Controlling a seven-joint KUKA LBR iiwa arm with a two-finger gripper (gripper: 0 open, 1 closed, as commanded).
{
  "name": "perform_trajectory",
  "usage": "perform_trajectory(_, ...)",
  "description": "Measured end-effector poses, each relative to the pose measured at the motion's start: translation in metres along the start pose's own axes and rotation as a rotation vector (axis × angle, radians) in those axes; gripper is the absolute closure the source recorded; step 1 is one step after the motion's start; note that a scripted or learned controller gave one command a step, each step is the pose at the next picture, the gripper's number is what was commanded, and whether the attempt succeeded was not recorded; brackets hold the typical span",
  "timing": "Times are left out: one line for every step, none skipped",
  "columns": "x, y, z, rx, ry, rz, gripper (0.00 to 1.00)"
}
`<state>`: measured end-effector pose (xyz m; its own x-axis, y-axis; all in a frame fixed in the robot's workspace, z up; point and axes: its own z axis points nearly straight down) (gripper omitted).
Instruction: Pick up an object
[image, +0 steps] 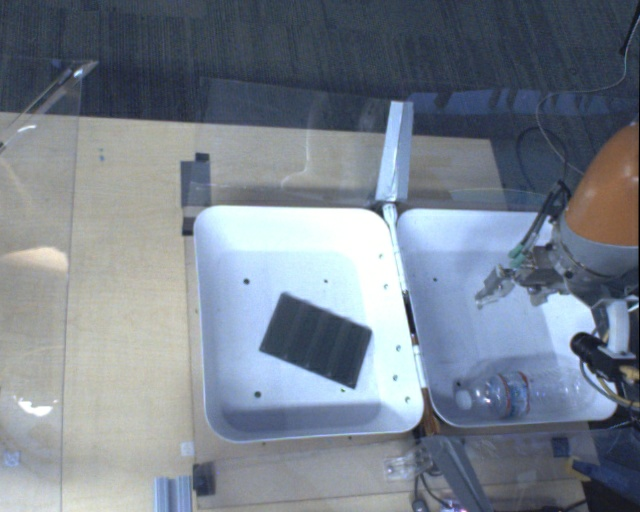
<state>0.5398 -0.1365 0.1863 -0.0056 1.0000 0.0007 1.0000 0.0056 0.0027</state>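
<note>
Pale wooden bench (110, 330) bears two white bins: a clear plastic bottle (500, 392) lies on its side at the near edge of the right bin (445, 250), and a dark ribbed flat pad (316, 339) lies in the left bin (225, 235). Over the right bin, farther back than the bottle, hangs the gripper (497, 287), gripping nothing; whether its claw is parted or closed cannot be told. This looks like the approach step, and the next move calls for travelling nearward and descending onto the bottle.

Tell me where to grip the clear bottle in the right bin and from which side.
Grip the bottle across its mid-body, near the blue label, coming straight down from above. It lies on its side along the right bin's near wall, cap pointing left, so fingers should probably close across its width.
</note>
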Motion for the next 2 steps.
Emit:
perform_trajectory(0.045,-0.002,0.012,-0.002,0.0,-0.068,0.0)
perform_trajectory(0.026,-0.023,0.015,0.0,0.0,0.082,0.0)
